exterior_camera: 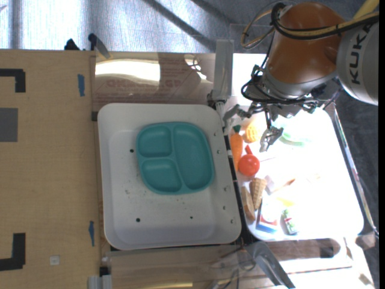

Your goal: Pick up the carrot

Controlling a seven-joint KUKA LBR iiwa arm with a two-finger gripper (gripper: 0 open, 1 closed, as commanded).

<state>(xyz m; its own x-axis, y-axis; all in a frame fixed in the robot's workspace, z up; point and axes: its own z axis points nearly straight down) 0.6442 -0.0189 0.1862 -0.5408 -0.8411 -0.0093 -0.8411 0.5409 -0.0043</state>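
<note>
Glare is washing out right bin [337,161]; small items in it are blurring past telling. Arm [304,35] is running off top and right edges. Wrist is covering carrot [237,144] top end. Gripper [269,136] fingers are showing too small to tell spacing.

This is a robotics lab or test cell, not a home. A big industrial arm [313,38] with looped cables reaches in at two o'clock over two plain white bins [114,209] set side by side. Brown cardboard sheeting [45,161] marked with black and blue tape covers the bench at nine o'clock. Bare metal framing [224,71] stands at twelve o'clock, with grey floor beyond.
</note>
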